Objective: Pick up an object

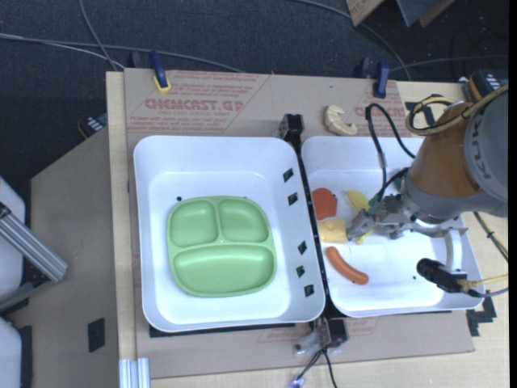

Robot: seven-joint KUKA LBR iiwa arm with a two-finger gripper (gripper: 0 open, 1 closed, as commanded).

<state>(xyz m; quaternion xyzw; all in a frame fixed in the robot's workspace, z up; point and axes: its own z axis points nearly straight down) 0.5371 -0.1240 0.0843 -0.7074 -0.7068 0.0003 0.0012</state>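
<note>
Fingers (pixel 361 226) low among yellow piece (pixel 356 198), cheese wedge (pixel 331 231), sausage (pixel 346 266).

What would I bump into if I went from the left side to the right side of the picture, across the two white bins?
Green divided plate → orange-red piece and pale yellow chunk, about level → toy hot dog → gripper → grey arm with its orange band.

Here we have the bench (pixel 202 95) with two bins on it.
We see the left bin (pixel 149 217), the right bin (pixel 388 297), and a beige piece (pixel 340 120) at twelve o'clock.
</note>
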